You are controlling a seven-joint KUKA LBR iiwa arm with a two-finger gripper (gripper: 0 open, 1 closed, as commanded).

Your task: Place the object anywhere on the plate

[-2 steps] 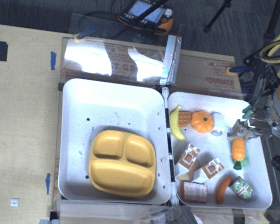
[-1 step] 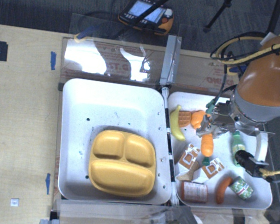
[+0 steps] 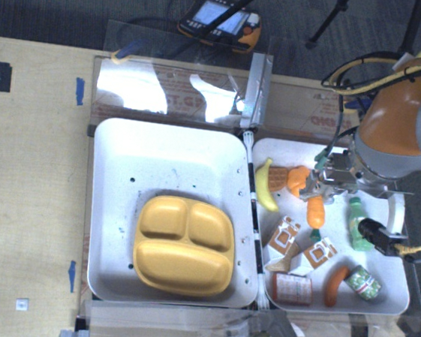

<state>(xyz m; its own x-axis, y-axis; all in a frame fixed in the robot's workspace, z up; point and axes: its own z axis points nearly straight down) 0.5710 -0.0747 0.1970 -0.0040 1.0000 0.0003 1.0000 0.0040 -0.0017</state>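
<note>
Camera view: claw [image 3: 322,186] low over the right bin [image 3: 399,299], above a small orange carrot [image 3: 316,212]; fingers apart or together, cannot tell. Just left of it, another orange piece [image 3: 297,178] beside a brown wedge [image 3: 278,179] and one banana [image 3: 264,187]. Further out in the same bin, two waffle-like squares [image 3: 286,235], one red-labelled can [image 3: 292,288], one second carrot [image 3: 335,284], one green can [image 3: 363,283] and one green bottle [image 3: 358,225]. In the left bin [image 3: 110,190], a single yellow plate [image 3: 184,244] with three compartments, bare. Both bins side by side on the counter [image 3: 20,180].
</note>
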